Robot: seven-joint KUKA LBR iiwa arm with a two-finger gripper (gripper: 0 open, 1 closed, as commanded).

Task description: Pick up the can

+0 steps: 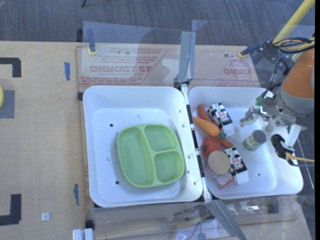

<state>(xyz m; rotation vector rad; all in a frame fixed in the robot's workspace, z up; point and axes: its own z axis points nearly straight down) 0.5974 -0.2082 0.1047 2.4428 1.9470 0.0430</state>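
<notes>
The can is small, with a grey top and a greenish label. It stands upright on the floor of the right bin, in the bin's middle right. My gripper hangs just beyond the can, toward the back of the bin. Its two fingers are spread apart, so it is open, and nothing is between them. The orange-banded wrist comes in from the right edge, above the bin's right wall.
Along the right bin's left side lie two carrots, two cow-patterned cartons, a red tomato, a tan round disc and a red packet. A green divided plate lies in the left bin.
</notes>
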